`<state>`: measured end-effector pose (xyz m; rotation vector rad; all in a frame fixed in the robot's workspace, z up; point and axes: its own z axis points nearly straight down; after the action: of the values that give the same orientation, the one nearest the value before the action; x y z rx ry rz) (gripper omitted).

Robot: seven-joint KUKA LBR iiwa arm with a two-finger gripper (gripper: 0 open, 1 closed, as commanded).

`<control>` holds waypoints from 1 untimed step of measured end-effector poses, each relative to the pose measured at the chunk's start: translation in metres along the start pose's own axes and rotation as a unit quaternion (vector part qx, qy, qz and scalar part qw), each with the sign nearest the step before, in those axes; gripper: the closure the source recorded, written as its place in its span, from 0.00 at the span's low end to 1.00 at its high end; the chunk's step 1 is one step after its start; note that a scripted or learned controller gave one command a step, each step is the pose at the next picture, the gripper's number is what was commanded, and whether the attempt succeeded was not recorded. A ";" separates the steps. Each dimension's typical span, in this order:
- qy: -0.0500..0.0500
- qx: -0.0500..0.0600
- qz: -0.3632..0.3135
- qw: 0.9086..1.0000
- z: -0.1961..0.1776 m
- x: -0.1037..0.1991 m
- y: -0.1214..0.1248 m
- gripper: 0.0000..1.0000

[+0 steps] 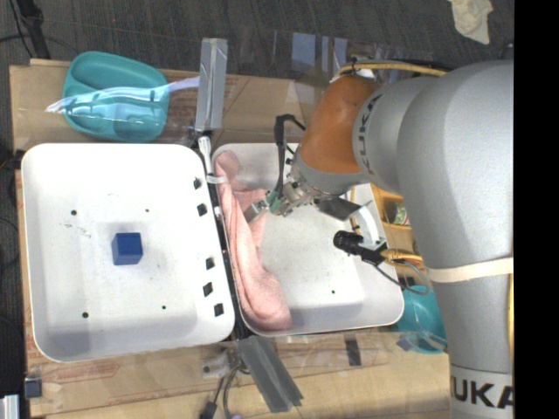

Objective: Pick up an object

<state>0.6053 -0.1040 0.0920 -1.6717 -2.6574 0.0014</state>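
A pink cloth (251, 256) lies crumpled along the left wall of the right bin (323, 312), running from the far corner to the near one. My gripper (265, 206) hangs low in the far part of that bin, right at the cloth's upper edge. A small green thing (278, 203) shows at the fingertips, against the cloth. The arm's orange band and grey body cover the bin's right side. A blue cube (127, 248) rests alone on the floor of the left bin (52, 199), far from the gripper.
A teal plastic scoop (115, 94) lies on the bench behind the left bin. Another teal item (424, 317) pokes out by the right bin's near right corner. Black clips line the divider between the bins. A crumpled rag (469, 11) lies on the floor beyond.
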 end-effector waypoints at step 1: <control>0.000 0.000 -0.002 1.000 -0.011 -0.001 0.000 1.00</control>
<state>0.6059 -0.1043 0.1025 -1.6676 -2.6607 0.0019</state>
